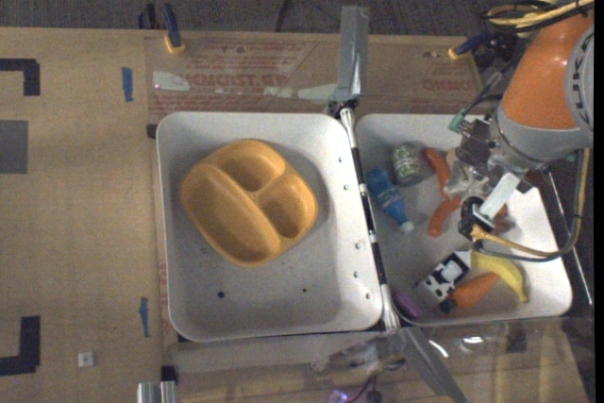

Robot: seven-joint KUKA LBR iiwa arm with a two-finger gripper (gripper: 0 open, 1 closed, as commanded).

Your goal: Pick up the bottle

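Note:
A small blue bottle [386,195] with a pale cap lies on its side near the left wall of the right bin [547,297], cap pointing toward the front. My gripper [461,180] hangs over the middle of that bin, to the right of the bottle and apart from it. It is above two orange sausage-shaped pieces [437,167]. Nothing shows held in it.
A yellow divided plate [247,200] fills much of the left bin [189,297]. In the right bin also lie a green round thing [408,162], a banana [505,275], a black-and-white block [443,279], an orange carrot [474,290] and a purple item [408,304].

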